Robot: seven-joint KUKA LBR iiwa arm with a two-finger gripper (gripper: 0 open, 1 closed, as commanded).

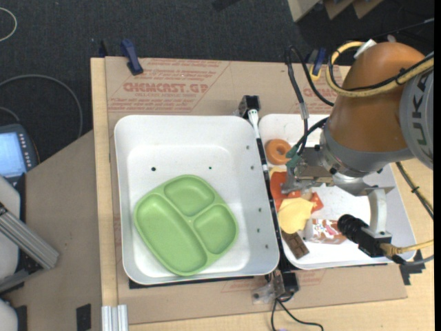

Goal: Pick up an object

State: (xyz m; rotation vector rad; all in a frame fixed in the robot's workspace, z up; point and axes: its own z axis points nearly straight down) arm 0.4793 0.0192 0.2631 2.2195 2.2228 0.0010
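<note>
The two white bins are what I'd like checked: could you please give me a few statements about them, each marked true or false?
1. The green divided plate lies in the left bin. True.
2. The orange ring lies on the green plate. False: it lies in the right bin, near the divider.
3. The arm reaches over the right bin. True.
4. The yellow object sits on the cardboard outside the bins. False: it lies inside the right bin.
</note>
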